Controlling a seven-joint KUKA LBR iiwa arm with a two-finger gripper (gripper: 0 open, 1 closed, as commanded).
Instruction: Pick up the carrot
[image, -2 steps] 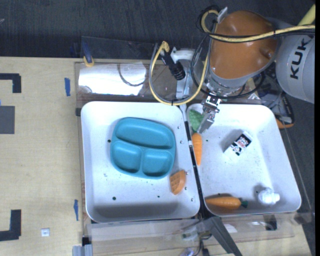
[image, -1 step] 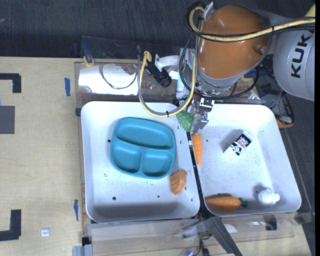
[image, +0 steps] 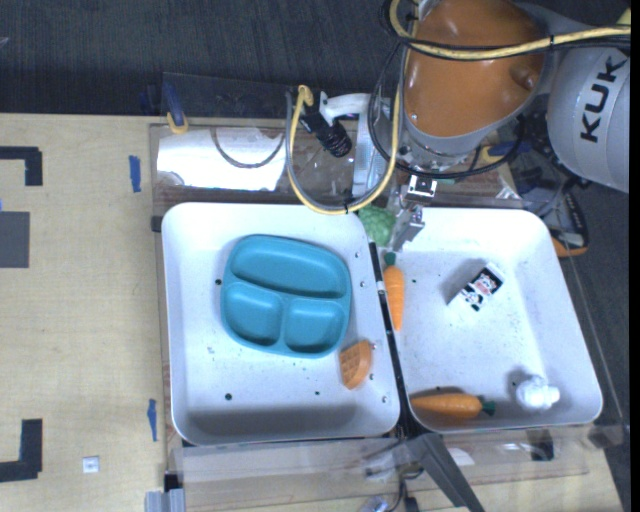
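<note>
Approach step, by my reading. Carrot (image: 394, 295) lay upright along the left wall of the right bin (image: 560, 300), green top toward the far corner. Gripper (image: 405, 232) hung just above that leafy end, holding nothing. Finger spread: cannot tell. Next move likely called for descending squarely over the carrot's body.

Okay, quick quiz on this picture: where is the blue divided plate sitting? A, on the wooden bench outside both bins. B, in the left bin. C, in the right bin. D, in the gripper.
B: the blue divided plate lies flat inside the left bin, with an orange food piece beside its lower right corner.
</note>
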